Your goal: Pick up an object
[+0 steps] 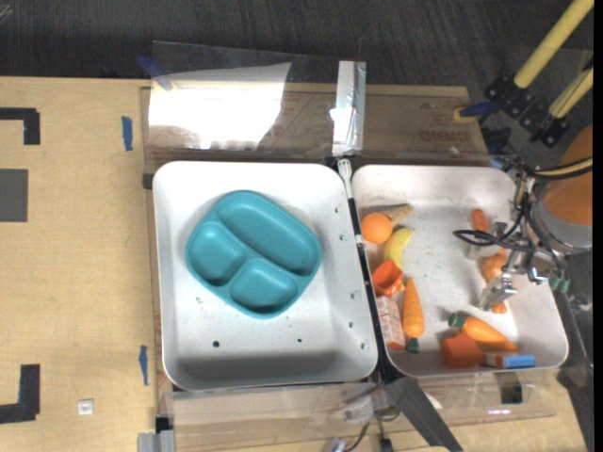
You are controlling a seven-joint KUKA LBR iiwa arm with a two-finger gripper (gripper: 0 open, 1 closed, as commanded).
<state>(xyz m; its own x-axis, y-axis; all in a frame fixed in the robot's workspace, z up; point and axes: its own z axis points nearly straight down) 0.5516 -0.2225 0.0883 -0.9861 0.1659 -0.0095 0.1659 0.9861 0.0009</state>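
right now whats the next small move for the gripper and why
Probably a short descent straight down: the gripper sits low over the right bin, beside a small orange piece near the right wall. Whether its fingers flank the piece is unclear.

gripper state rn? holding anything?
Gripper: low in the right bin, near its right wall; open or shut cannot be told, and nothing shows between its fingers.

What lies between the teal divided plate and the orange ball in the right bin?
In the camera view, bare white floor of the left bin and the bins' adjoining rims separate the teal plate from the orange ball.
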